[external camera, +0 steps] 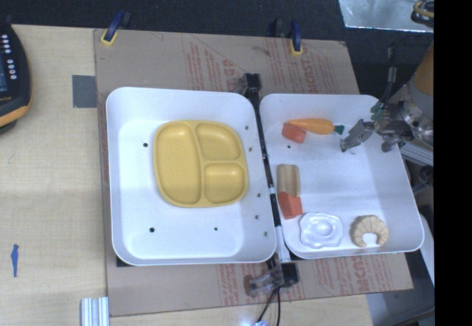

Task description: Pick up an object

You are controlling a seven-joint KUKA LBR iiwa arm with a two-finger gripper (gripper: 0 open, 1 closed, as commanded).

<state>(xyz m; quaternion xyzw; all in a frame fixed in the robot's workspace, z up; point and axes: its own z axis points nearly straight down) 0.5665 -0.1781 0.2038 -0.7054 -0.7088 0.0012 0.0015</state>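
Camera view, looking down on the bench. Take the shallow white right-hand bin as your landmark.

You have the two-finger gripper over that bin's upper right part, coming in across its right rim. Two dark fingers show, splayed apart, with nothing between them: read that as open and holding no object.

Inside the landmark bin you will find:
- an orange toy carrot with a green tip, lying along the top, to the left of the gripper and apart from it;
- a small red block, touching the carrot's left end from below;
- a tan rectangular bread-like piece by the bin's left wall, about mid-height;
- a second red-orange block, just below the tan piece and touching it;
- a white fried-egg toy at the bottom, left of centre;
- a pale croissant-shaped toy in the bottom right corner, beside the egg.

Left of the landmark bin, edge to edge with it, sits the second shallow white bin. It holds a yellow three-compartment plastic plate, roughly central.
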